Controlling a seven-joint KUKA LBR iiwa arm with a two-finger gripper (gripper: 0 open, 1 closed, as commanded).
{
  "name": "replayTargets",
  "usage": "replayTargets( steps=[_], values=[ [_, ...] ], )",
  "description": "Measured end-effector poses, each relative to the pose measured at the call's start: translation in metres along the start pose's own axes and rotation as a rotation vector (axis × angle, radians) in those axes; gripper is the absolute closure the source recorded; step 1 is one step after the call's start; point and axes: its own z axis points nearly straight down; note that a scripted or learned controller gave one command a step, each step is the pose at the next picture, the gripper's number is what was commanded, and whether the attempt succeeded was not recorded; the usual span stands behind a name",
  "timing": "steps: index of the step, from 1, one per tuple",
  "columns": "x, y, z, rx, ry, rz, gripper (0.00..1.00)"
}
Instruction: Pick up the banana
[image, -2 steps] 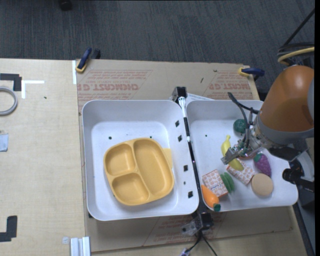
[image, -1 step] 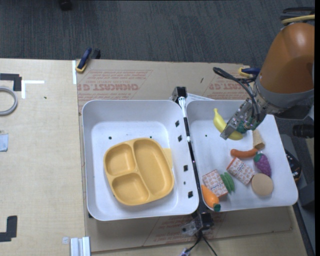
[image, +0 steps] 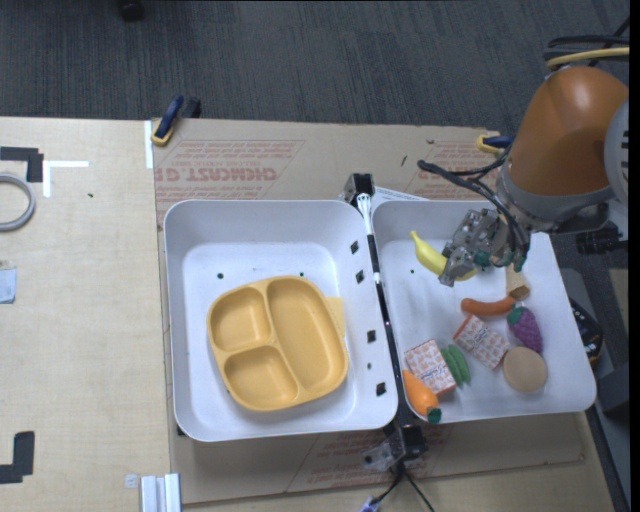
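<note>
The arm reaches in from the right, its orange band bulging over the far corner of the right bin (image: 560, 400), and the gripper (image: 462, 262) hangs low over that bin's upper part, right at the banana (image: 428, 253). The banana lies on the bin floor near the dividing wall, its right end tucked under the gripper; from here I cannot tell how the tool is set, nor whether it has any hold on the fruit. Just below it lies an orange sausage (image: 490, 305), then a purple eggplant (image: 526, 328) and a tan round bun (image: 524, 369) toward the right wall. Two small printed cartons (image: 483, 342) (image: 429, 366) sit in the middle with a green pod (image: 456, 364) between them, and a carrot (image: 421, 394) rests by the near-left corner. In the left bin (image: 190, 330) sits a yellow divided plate (image: 277, 342).
</note>
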Motion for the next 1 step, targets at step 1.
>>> replayTargets(
  steps=[1],
  values=[
    [0.0000, 0.0000, 0.0000, 0.000, 0.000, -0.001, 0.00]
  ],
)
